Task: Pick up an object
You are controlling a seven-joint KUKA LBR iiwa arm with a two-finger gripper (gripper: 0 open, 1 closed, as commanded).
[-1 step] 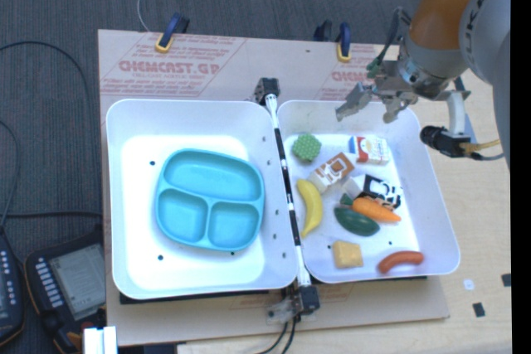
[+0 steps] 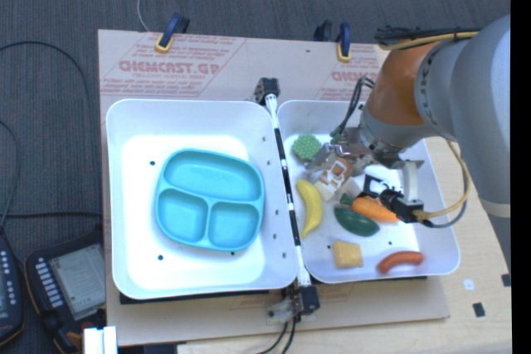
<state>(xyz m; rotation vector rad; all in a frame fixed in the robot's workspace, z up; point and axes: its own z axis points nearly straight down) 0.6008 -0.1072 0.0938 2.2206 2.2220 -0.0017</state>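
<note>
A: Has anything been picked up?

B: Not that I can judge. The glossy yellow plastic banana (image 2: 311,206) lies against the right white bin's (image 2: 444,261) left wall, and the smooth orange carrot toy (image 2: 375,210) sits mid-bin.

A: And the metal two-finger gripper (image 2: 342,166)?

B: Low between them; open or closed, I cannot tell. The sky-blue divided plastic tray (image 2: 209,199) sits in the left white bin (image 2: 124,170).

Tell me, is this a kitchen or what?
Probably a robot lab, not a kitchen. The board is clamped down, cables trail over carpet, and the arm reaches into a bin of toy food.
</note>
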